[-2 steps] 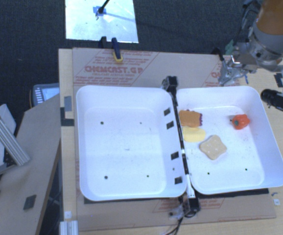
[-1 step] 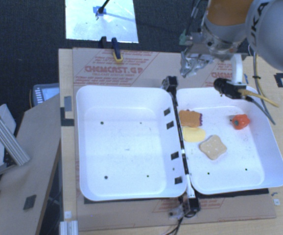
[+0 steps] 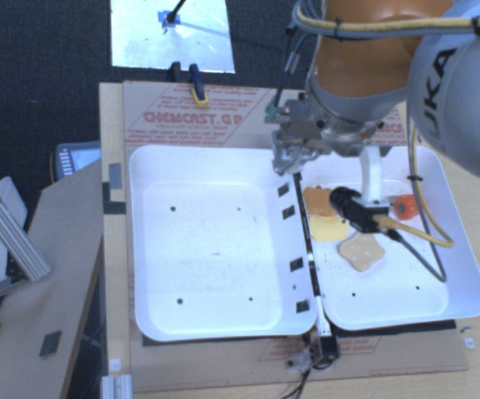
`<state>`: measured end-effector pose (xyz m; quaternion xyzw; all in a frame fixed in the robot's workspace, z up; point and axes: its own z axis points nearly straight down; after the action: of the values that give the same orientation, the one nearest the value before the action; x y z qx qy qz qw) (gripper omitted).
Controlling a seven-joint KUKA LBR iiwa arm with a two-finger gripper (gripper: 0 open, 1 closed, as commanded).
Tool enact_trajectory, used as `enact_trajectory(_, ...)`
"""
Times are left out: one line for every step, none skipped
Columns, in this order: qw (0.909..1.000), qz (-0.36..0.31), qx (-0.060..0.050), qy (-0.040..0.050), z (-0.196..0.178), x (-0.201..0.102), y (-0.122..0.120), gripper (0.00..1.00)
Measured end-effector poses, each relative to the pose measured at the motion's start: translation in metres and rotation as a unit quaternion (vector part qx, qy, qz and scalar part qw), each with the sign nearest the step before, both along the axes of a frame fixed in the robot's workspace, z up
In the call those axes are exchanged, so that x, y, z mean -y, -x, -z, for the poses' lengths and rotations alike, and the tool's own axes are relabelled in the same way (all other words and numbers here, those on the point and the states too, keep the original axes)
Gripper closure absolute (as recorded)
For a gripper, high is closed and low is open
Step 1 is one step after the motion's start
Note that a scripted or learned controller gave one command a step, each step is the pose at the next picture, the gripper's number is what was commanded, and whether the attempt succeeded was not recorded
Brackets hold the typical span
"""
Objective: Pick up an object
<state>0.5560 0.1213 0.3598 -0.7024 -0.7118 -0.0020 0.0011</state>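
The two-finger gripper point(image 3: 291, 158) is seen hanging from the grey arm with an orange band point(image 3: 373, 32), over the far end of the seam where the two bins meet; whether it is wide or narrow cannot be told, its tip being too small and cluttered. The shallow white right bin point(image 3: 464, 281) is spread out below and to the view's right of the gripper. Four loose things are lying on its floor, all apart from the gripper. A flat orange rounded piece point(image 3: 316, 198) is placed nearest, just below the gripper and slightly to the view's right. A flat pale-yellow rounded piece point(image 3: 330, 229) is set against the orange one's near edge, further from the gripper. A tan toast-shaped slice point(image 3: 361, 253) is found just beyond the yellow piece, toward the view's lower right; contact between them cannot be told. A small red-orange rounded object point(image 3: 404, 207) is set well to the view's right of the gripper, apart from the other three. The shallow white left bin point(image 3: 207, 256) is laid out to the view's left of the gripper and below it. A brown cardboard sheet with red print point(image 3: 190, 116) is seen under both bins, behind the gripper; a blue and yellow clamp point(image 3: 197, 86) is fixed at its far edge, up and to the view's left of the gripper.
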Motion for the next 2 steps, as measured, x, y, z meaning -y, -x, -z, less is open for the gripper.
enact_trajectory(1.0000,0.007,-0.002,0.0024,0.019,0.044,0.066,1.00)
enact_trajectory(1.0000,0.003,0.009,-0.0001,-0.117,0.019,0.038,1.00)
